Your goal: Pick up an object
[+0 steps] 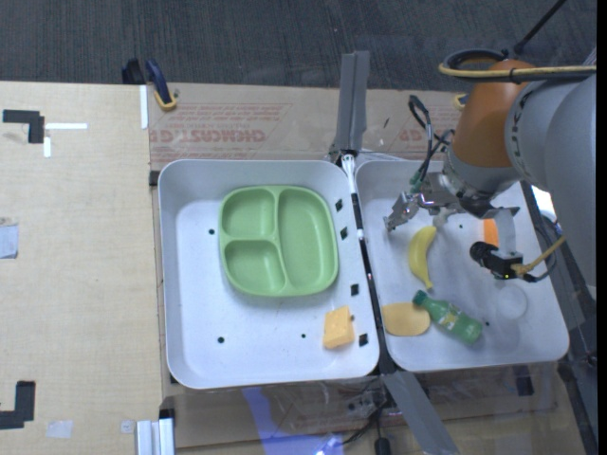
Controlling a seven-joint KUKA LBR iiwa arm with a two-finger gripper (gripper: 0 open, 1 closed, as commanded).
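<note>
In the right bin point(531, 335), a yellow banana point(422, 254) lies roughly upright in the middle. Near the front are a small green bottle point(452, 318) on its side and a flat tan round piece point(404, 321) touching its cap end. A small orange object point(489, 230) sits right of the banana, partly hidden by cables. My gripper point(410, 212) hangs at the bin's back left, just above the banana's top end. It looks open, and nothing is between its fingers.
The left bin point(190, 282) holds a green divided plate point(280, 240) and a yellow wedge point(339, 329) at its front right corner. A raised divider point(358, 245) separates the bins. The grey arm and its cables point(531, 131) cover the right bin's back right.
</note>
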